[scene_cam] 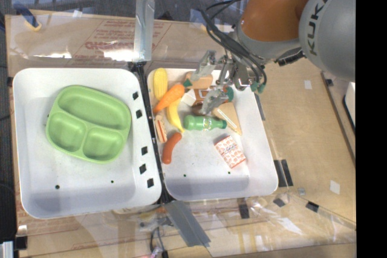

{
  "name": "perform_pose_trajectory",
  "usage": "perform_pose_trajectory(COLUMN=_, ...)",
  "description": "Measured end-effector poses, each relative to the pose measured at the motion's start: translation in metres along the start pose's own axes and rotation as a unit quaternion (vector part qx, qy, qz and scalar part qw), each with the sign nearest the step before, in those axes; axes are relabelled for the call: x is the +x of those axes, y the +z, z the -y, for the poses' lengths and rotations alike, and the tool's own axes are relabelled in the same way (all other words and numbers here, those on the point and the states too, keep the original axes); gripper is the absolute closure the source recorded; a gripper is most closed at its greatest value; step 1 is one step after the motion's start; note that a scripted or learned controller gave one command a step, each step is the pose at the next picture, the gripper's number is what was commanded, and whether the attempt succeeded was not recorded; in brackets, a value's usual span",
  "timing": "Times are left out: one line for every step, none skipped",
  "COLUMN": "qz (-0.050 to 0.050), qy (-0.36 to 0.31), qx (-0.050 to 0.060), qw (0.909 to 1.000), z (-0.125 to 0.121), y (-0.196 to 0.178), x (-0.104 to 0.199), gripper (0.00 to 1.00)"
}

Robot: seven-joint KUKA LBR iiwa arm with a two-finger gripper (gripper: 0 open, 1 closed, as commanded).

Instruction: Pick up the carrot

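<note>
— Camera view: what is seen at the right of the frame?

— A grey arm (326, 21) with an orange band is seen reaching in from the upper right, and its gripper (216, 93) is held low over the upper middle of the right bin (257, 175), above a cluster of small items. Whether the gripper is released or clenched cannot be told, since its tips are lost against the clutter beneath.

— Where is the carrot found?

— The carrot (169, 96) is found in the upper left part of the right bin, lying at a slant just beside a yellow corn cob (159, 81) and touching a banana (175, 116) below it. It is left of the gripper and apart from it.

— What else is laid in that bin?

— A green bottle (204, 124) is laid on its side near the centre, with a tan wedge (230, 118) to its right. A red sausage (171, 147) is placed lower left, and a small red-and-white packet (230, 151) lower right. Brown pieces are partly hidden under the gripper and cannot be identified.

— And the left bin?

— A green divided plate (89, 124) is set in the left bin (36, 190), well apart from the carrot. Both bins are carried side by side on the table (314, 148), which is covered with brown board.
</note>
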State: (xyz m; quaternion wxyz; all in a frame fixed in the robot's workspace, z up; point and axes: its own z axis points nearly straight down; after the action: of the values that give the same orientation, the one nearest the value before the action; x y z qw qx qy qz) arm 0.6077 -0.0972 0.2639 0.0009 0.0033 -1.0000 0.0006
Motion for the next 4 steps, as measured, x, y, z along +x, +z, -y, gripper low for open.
perform_pose_trajectory(qz=0.001, qy=0.092, qx=0.0, qw=0.9957, z=0.049, y=0.023, x=-0.05, gripper=0.0)
perform_pose_trajectory(qz=0.006, qy=0.138, qx=0.001, qw=0.9905, z=0.082, y=-0.08, x=-0.031, gripper=0.0)
perform_pose_trajectory(qz=-0.006, qy=0.245, qx=-0.001, qw=0.9695, z=0.111, y=0.105, x=-0.023, gripper=0.0)
perform_pose_trajectory(qz=0.004, qy=0.343, qx=0.0, qw=0.9394, z=0.114, y=-0.001, x=-0.038, gripper=0.0)
